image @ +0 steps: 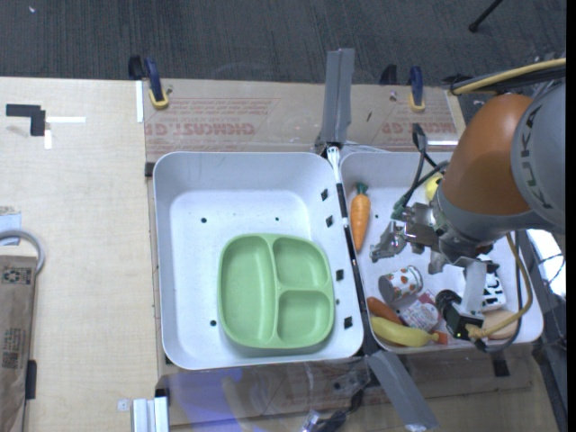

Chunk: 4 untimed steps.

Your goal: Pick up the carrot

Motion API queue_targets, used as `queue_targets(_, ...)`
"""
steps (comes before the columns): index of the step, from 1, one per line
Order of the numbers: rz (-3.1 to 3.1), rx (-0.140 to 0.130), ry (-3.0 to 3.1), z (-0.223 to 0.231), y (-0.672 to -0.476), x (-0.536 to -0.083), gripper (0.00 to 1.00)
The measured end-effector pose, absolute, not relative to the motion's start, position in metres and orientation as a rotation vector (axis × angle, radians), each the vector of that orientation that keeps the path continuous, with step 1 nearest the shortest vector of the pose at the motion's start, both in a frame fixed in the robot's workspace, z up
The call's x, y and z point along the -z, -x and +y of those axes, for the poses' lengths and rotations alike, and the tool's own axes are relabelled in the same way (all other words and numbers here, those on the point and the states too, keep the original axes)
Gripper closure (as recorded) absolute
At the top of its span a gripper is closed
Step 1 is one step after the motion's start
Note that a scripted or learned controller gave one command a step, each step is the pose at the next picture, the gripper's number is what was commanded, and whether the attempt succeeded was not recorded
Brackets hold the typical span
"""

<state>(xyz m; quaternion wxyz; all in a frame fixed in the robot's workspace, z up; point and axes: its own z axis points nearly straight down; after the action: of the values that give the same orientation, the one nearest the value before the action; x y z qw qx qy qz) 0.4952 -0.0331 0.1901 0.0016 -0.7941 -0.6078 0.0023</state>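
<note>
An orange carrot (359, 220) with a green top lies upright along the left wall of the right bin (389, 165), near the divider. My gripper (391, 239) hangs over the middle of the right bin, just right of and slightly below the carrot. Its metal fingers point left and look spread, with nothing between them. The arm's orange band rises behind it at the right.
The left bin (180, 241) holds a green divided plate (275, 291). In the right bin's front end lie a banana (401, 333), a red item (382, 310), a small cup-like thing (401, 283) and several other toys, partly under the arm.
</note>
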Motion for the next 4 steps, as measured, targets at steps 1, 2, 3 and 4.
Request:
queue_targets(1, -1.932, -0.006, 2.475, -0.045, -0.534, -0.19, 0.0)
queue_targets(2, -1.958, -0.005, 2.454, -0.101, -0.543, -0.091, 0.0)
queue_targets(3, -2.273, -0.003, 2.168, -0.047, -0.564, -0.191, 0.0)
queue_targets(4, -2.259, -0.003, 2.186, -0.11, -0.624, -0.275, 0.0)
